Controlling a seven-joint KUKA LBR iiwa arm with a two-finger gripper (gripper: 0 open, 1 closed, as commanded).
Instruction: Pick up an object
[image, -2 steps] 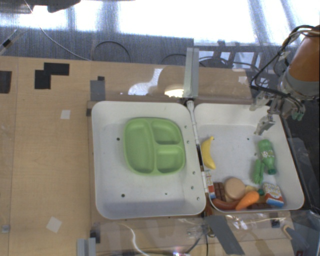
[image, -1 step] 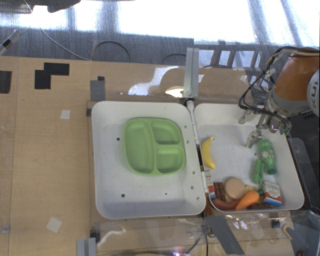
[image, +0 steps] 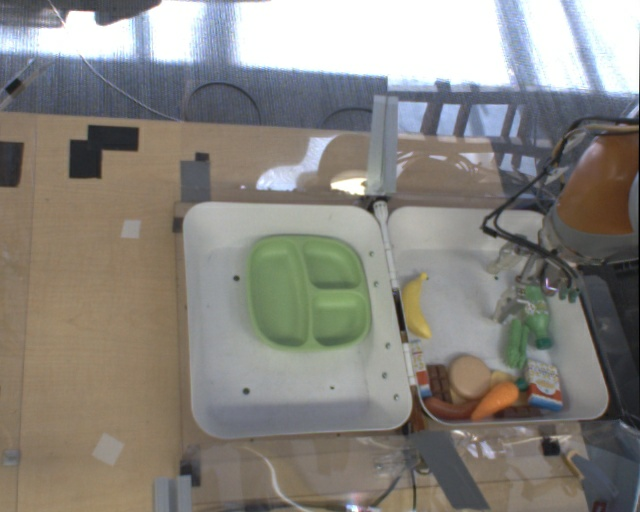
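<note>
A: Hand (image: 527, 298) is low in the right bin (image: 450, 235), far side, right over the green veg (image: 520, 338). Fingers apart or together? Can't tell, too much clutter.

B: Veg looks like light, stiff plastic, prob slick. I'd pinch it across the narrow middle.

A: Banana (image: 416, 306) lies alone by the divider, easier imo. Carrot (image: 494, 399) and the rest are piled at the near edge. Green plate (image: 306, 291) is in the left bin.
</note>
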